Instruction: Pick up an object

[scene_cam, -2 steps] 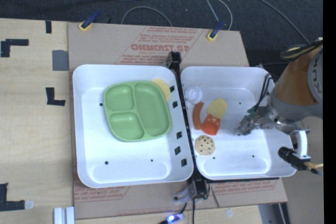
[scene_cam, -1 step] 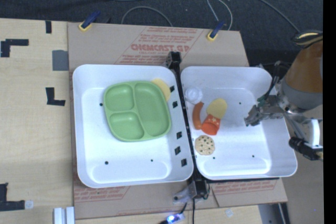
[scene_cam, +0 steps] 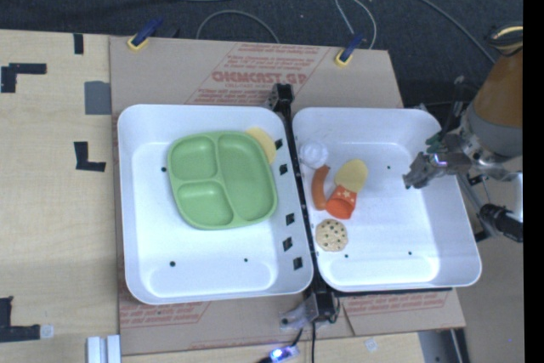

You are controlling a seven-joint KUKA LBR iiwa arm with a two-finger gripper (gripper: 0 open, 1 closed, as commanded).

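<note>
While the arm reaches in over the right bin's [scene_cam: 387, 119] right rim, the claw [scene_cam: 418, 175] hangs just inside that edge, above bare white floor, and it's touching nothing. Whether it's spread or pressed together I cannot tell; it shows as one dark blur from up here, with no object in it.

Now the targets: they're all bunched against this bin's left wall, well apart from the claw, straight across the bin from it. Nearest is the yellow piece [scene_cam: 352, 174], touching the orange-red piece [scene_cam: 341, 203] just below it. Beside them lies the orange sausage [scene_cam: 320, 186], its long axis running roughly parallel to the left wall. A clear round thing [scene_cam: 313, 154] sits toward the far left corner, and the cookie [scene_cam: 331, 235] lies toward the near left corner.

Over in the left bin [scene_cam: 136, 208], a green divided plate [scene_cam: 223, 179] fills the middle, with a pale yellow item [scene_cam: 264, 142] tucked at its far right corner.

My read: the next move is a sweep leftward across the bin, yellow piece first in line.
</note>
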